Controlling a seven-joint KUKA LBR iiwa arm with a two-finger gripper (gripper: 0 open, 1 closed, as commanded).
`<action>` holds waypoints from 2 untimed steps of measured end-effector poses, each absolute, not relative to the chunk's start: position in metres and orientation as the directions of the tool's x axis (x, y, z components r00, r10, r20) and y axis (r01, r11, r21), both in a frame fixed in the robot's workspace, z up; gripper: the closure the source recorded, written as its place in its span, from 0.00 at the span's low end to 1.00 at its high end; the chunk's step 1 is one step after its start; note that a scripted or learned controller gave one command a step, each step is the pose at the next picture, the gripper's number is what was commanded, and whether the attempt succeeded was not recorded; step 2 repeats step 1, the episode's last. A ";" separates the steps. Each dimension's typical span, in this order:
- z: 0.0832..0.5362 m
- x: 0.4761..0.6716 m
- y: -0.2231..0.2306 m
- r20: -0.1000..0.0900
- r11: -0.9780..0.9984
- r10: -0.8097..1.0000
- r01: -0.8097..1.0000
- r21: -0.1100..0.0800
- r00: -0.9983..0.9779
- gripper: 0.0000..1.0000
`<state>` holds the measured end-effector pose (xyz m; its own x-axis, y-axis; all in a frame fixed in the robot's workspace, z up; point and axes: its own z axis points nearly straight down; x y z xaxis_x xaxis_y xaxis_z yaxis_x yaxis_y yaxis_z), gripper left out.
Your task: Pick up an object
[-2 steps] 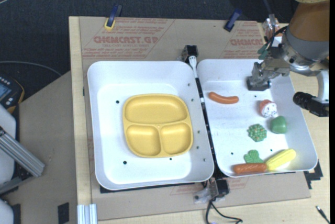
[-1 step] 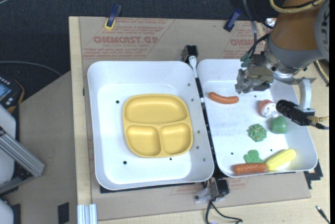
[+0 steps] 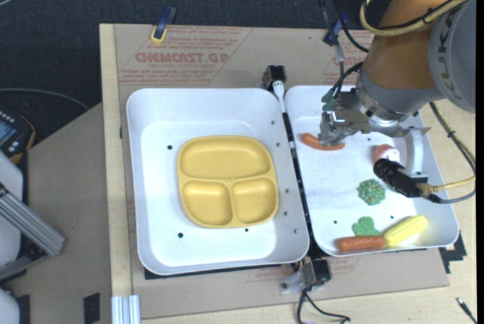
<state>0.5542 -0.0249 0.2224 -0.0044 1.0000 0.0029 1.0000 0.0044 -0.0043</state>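
**Claw poised over small orange piece in right bin**

An orange carrot-like piece lies at the right bin's ten o'clock, long axis three-to-nine. The gripper hangs directly over its right end; whether it is apart or together I cannot tell.

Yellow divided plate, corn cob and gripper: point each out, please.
yellow divided plate (image 3: 226, 180), camera view, ridge where its three compartments meet.
corn cob (image 3: 406, 230), camera view, middle of the cob.
gripper (image 3: 330, 135), camera view, at its fingertips, above an orange carrot-like piece (image 3: 314, 141).
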 end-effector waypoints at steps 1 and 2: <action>0.234 0.526 0.027 0.003 0.006 1.000 1.000 -0.004 -0.006 1.00; 0.234 0.526 0.027 0.003 0.006 1.000 1.000 -0.004 -0.006 1.00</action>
